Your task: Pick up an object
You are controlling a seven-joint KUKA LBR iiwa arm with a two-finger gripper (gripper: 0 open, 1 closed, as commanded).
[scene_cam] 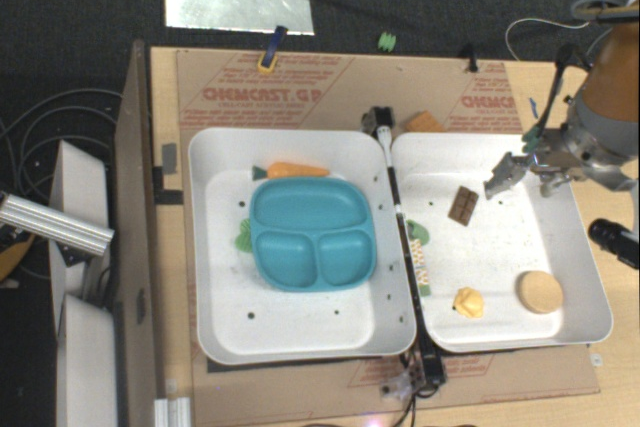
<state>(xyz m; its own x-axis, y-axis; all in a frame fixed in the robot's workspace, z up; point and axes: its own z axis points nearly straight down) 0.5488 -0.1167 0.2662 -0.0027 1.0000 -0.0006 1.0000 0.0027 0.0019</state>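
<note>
Hovering over the right bin (590, 315), gripper (502, 177) sits just beside the brown chocolate piece (462, 206), finger state can't tell, nothing visibly held, so a slightly off descent could nudge it away and miss.

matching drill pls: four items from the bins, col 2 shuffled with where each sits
Column 1:
1. blue divided tray
2. brown block
3. tan round piece
4. orange carrot

Column 2:
A. right bin, near front right corner
B. left bin, wedged behind the tray
C. right bin, middle, near the gripper
D. left bin, centre

Pairs: 1-D, 2-C, 3-A, 4-B
</note>
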